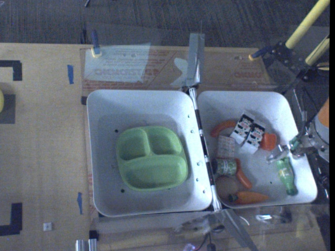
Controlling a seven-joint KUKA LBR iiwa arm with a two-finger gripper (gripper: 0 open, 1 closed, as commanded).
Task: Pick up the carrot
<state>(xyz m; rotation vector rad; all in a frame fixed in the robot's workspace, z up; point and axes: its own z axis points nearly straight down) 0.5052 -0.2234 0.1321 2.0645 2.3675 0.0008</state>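
Two white bins sit side by side on your bench. Your left bin [99, 140] holds one green divided plate [152, 157], three compartments, lying flat near its middle. Your right bin [220, 101] holds the clutter: one carrot [251, 197] lying flat along the near wall, green top toward the divider; two small black-and-white cartons [248, 132] touching each other near the middle; one green bottle [286, 175] lying toward the right wall; one small green-labelled can [226, 167] by the divider; one pinkish card [226, 146] beside it. Several other orange-red pieces are too blurred to name. Gripper [285, 151] hangs at the right side of that bin, just above the bottle, well apart from the carrot; you cannot tell its finger spacing.
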